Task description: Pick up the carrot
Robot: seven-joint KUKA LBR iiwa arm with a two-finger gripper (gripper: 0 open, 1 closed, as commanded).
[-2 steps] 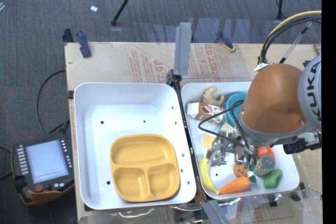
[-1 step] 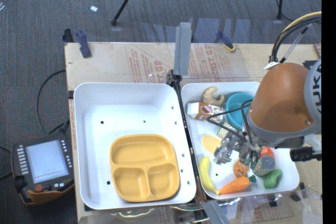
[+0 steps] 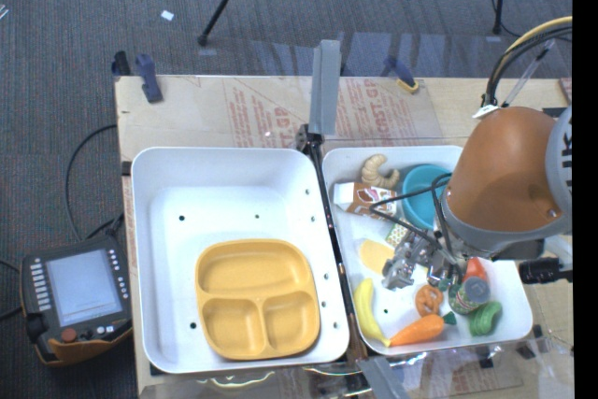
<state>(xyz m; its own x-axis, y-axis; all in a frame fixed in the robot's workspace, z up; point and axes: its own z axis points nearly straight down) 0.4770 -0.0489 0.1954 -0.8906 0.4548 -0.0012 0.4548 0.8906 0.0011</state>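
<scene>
My claw (image 3: 418, 268) hangs over the right bin (image 3: 374, 348), fingers apart, clamped on nothing. The carrot (image 3: 418, 330) lies below it near the bin's front edge, beside a banana (image 3: 368, 312).

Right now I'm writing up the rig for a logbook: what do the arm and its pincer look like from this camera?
From above, the arm's wrist shows as a large rounded orange dome over a grey ring. Below it hangs a small grey metal pincer of angular, mechanical build. Thin black cables run from the wrist to the pincer, and yellow and black cables loop behind the arm at upper right.
</scene>
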